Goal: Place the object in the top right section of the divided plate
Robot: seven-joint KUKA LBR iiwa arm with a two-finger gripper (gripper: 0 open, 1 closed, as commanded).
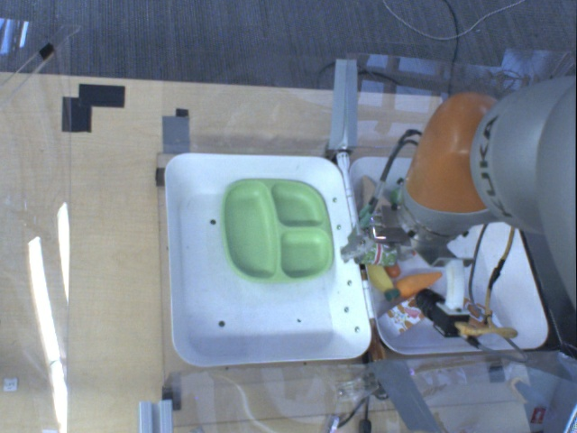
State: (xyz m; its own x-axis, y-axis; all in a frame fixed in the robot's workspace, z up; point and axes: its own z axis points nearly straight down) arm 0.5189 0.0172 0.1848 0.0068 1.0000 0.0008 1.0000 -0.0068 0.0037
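Gripper [368, 244] near right bin's [532, 332] left wall

The bulky grey robot arm [532, 152] carries a rounded orange band [448, 156] above its wrist, dark lettering on the grey casing, and thin black cables [394, 158] looping alongside its small metallic tool [371, 242].

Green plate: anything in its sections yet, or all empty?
Empty. All three sections of the plate show bare green; the toy food lies in the right bin.
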